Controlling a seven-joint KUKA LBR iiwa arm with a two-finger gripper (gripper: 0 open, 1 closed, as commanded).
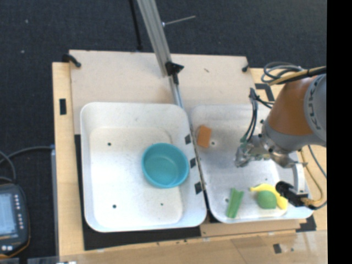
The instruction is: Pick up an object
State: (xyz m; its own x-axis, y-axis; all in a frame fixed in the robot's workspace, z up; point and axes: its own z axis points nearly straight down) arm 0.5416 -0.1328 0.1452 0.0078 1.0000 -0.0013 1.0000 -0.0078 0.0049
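No text, label or number can be read anywhere. Dark lettering runs along the arm's (300, 111) grey casing, but it is cut off and too blurred to make out.

From here the arm (297, 114) runs out past the right edge, and its bulk covers much of the right bin's (220, 120) far corner. The gripper (242, 157) is too small and dim to read. A handheld screen (11, 216) at lower left is cut by the edge. The metal pole (157, 29) leaves the top.
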